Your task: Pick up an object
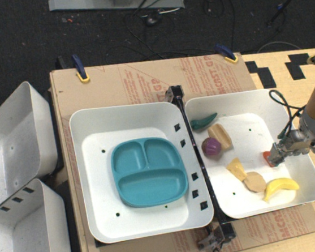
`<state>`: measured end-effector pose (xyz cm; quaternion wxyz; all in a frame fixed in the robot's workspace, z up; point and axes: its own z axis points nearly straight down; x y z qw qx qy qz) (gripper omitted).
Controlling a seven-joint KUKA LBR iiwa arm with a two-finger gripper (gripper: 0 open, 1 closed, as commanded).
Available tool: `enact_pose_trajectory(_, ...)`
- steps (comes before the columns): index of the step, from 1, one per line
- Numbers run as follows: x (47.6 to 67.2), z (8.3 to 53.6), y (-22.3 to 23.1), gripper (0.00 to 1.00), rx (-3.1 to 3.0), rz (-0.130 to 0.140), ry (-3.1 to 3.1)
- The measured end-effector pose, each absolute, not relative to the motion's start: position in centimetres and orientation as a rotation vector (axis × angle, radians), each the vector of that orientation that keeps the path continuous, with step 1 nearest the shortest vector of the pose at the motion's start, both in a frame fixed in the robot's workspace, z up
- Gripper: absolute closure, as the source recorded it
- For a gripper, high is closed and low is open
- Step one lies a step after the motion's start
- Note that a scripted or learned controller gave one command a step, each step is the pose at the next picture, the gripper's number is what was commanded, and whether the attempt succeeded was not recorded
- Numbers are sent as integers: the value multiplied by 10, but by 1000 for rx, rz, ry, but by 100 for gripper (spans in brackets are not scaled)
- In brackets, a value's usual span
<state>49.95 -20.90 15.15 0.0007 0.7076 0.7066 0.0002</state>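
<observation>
Dark carpeted floor with cables surrounds a cardboard-topped bench [140,79] bearing two shallow white bins side by side.

Item 1: gripper [272,157], on the grey arm entering from the right, low over the right part of the right bin [302,193]. Whether its tips are spread or pressed together cannot be told; nothing is seen between them.

Item 2: yellow banana [280,187], just near of the gripper, at the near right of the right bin. Long axis runs left to right, curved, with the left tip dipping toward the near edge.

Item 3: tan rounded piece [255,182], just left of the banana, touching a yellow wedge [236,169] that slants far-left from it.

Item 4: purple round fruit [211,146], left-centre of the right bin, beside a tan block [221,135] whose long axis slants from far-left to near-right.

Item 5: dark teal curved piece [204,122], at the far left corner of the right bin, long axis roughly left to right.

Item 6: left bin [100,215], holding a teal divided plate [149,171] with three compartments, lying flat at the centre.

Item 7: two further white bins [14,168], off the bench at far left.
</observation>
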Motion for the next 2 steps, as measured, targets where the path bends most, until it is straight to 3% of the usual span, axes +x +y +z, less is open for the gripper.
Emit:
enact_pose_trajectory(1,494,197,-205,100,2215,3,2221)
enact_pose_trajectory(2,495,200,-205,100,2218,1,2222)
